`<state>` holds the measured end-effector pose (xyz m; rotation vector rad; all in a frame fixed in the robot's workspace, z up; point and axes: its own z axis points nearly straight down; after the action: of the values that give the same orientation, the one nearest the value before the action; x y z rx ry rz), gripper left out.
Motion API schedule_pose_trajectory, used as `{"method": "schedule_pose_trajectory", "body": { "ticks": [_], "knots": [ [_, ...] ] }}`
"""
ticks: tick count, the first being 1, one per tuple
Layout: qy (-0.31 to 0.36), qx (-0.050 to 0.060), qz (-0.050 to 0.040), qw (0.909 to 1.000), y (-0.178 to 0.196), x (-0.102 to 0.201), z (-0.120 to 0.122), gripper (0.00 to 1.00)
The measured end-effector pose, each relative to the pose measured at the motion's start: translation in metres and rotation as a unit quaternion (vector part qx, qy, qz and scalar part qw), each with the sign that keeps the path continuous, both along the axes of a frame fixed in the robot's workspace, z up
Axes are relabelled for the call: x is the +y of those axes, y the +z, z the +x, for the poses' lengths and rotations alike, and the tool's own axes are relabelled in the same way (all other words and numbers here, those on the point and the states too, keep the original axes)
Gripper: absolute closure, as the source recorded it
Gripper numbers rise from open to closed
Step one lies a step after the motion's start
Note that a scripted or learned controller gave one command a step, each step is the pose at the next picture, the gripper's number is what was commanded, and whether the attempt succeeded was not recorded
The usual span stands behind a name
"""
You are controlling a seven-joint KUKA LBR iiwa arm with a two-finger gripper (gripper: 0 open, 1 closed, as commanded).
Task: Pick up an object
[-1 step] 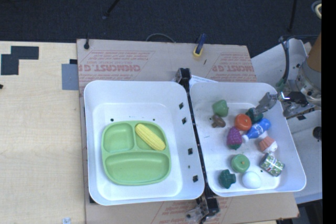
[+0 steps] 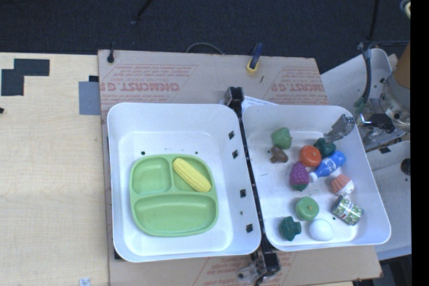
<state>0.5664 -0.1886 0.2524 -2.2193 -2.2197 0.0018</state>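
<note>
Pincer (image 2: 342,125) poised at the upper right of the right bin (image 2: 268,224), over a cluster of small toys.

The arm enters from the right and is largely cut off, so only its wrist end and cabling show. Whether the pincer is released or clenched cannot be told; its tip is small and blurred, sitting just above a dark green object (image 2: 325,146) whose shape is hard to read. Near it lie an orange ball (image 2: 310,156), a blue piece (image 2: 333,162), a purple grape bunch (image 2: 299,176), a green pepper (image 2: 281,138) and a white egg (image 2: 322,230). In the left bin (image 2: 124,124), a green divided plate (image 2: 174,214) carries a corn cob (image 2: 192,174).
</note>
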Motion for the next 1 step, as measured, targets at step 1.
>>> {"method": "schedule_pose_trajectory", "body": {
  "ticks": [1],
  "knots": [
    [0.0, 0.001, 0.0001, 1.0, -0.0454, -0.0035, 0.0045, 0.0]
  ]
}}
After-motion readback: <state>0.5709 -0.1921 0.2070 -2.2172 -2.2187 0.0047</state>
